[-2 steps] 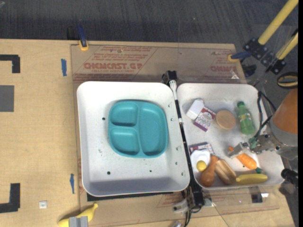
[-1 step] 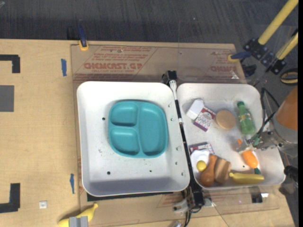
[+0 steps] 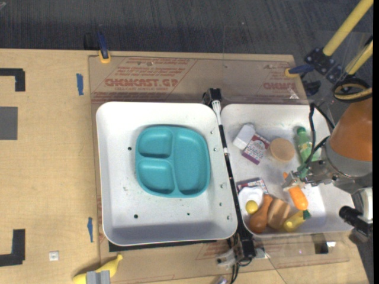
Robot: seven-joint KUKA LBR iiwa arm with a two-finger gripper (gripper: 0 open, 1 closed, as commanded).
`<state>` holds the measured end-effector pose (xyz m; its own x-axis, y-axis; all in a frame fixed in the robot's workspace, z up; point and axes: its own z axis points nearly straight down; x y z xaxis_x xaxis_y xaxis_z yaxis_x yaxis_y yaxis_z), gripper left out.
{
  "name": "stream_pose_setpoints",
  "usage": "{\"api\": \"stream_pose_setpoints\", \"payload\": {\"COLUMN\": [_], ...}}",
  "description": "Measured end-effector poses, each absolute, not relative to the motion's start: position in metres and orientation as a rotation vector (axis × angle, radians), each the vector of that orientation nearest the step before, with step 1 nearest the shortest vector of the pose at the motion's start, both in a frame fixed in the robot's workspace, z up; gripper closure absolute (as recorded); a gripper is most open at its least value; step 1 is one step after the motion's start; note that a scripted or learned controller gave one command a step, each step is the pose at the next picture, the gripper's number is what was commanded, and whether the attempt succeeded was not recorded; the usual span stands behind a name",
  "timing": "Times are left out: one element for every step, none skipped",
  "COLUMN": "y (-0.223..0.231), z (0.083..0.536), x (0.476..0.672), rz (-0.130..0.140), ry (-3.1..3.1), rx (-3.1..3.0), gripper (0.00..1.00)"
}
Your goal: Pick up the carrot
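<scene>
- The gripper [image 3: 298, 183] hung over the right bin [image 3: 269, 112], low at its right side, directly above the carrot [image 3: 299, 197]; whether it was spread or pressed together I could not tell, since the wrist hid it from above.
- The carrot, orange with a bit of green at its lower end, lay near the bin's right wall, tilted, its upper end touching or just under the gripper; nothing showed it pinched, so I judged the grasp not yet proven.
- To do the step well, the claw needed to straddle the carrot across its narrow width, near its middle, and close before lifting; a lift straight up would have served best.
- Crowding was the hazard: a bread roll [image 3: 277, 212] and a yellow banana-like piece [image 3: 294, 220] sat just beside the carrot's lower end; a green bottle [image 3: 303, 144] stood near above.
- Well apart, the teal divided plate [image 3: 173, 161] rested in the left bin [image 3: 112, 176].
</scene>
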<state>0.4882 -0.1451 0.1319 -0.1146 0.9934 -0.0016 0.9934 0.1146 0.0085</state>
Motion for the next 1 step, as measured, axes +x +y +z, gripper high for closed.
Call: {"api": "stream_pose_setpoints", "payload": {"y": [-0.0900], "z": [0.2215], "x": [0.4819], "rz": [0.008], "ry": [2.257], "rx": [2.180], "gripper": [1.00]}}
